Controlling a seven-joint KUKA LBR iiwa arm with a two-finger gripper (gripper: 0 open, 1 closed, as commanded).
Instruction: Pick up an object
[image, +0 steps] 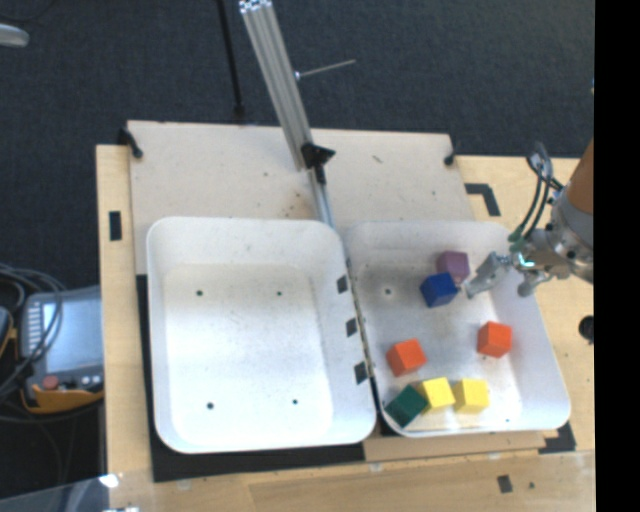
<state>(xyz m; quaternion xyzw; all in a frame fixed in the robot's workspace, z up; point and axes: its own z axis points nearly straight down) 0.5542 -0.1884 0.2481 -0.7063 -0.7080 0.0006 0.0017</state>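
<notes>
The right bin (372, 243) holds several small blocks. A purple block (454, 264) and a blue block (438, 289) touch near its middle. Two orange blocks (494, 339) (406, 356) lie lower down. Two yellow blocks (437, 392) (472, 394) and a green block (407, 405) line the front wall. My gripper (505, 280) hovers over the bin's right half, just right of the blue and purple blocks and above the right orange block. Its fingers are spread open with nothing between them; the left fingertip (484, 277) is close to the blue block.
The left bin (250, 330) sits beside the right one, their rims meeting at the middle. A slanted metal post (285, 90) rises from behind the bins. A pendant with a screen (55, 345) lies off the bench at far left.
</notes>
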